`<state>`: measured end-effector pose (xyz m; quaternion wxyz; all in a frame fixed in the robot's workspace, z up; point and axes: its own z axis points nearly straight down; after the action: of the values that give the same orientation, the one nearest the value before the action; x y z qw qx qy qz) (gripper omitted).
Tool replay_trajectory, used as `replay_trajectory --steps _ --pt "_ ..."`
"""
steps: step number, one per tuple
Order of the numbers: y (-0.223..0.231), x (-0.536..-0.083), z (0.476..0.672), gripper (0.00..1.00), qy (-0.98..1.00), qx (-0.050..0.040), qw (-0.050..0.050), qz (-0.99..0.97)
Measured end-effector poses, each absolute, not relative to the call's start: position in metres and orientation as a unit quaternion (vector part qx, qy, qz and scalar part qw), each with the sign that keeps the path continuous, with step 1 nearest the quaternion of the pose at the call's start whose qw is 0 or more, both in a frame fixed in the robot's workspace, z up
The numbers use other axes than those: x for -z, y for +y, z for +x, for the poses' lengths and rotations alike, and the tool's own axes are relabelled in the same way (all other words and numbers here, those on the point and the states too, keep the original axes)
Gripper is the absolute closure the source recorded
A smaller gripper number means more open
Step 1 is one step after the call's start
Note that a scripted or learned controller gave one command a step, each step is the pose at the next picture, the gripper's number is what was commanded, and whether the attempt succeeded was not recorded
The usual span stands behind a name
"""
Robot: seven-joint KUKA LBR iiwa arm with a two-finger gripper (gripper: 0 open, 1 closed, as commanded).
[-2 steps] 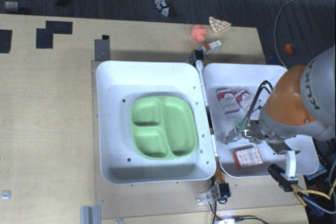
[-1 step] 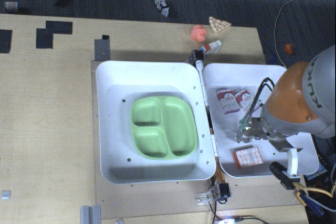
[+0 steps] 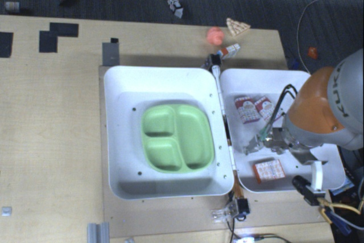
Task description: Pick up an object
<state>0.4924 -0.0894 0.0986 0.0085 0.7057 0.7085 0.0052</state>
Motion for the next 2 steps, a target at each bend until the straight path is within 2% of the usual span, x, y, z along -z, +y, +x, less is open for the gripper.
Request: replay_trajectory --steps 1,2 --pt "-0.085 -0.087 0.490 0.00 0.708 -0.0020 0.004 0.706" --pt "-0.084 -0.098 0.493 1.00 0.709 -0.0042 0.006 0.705"
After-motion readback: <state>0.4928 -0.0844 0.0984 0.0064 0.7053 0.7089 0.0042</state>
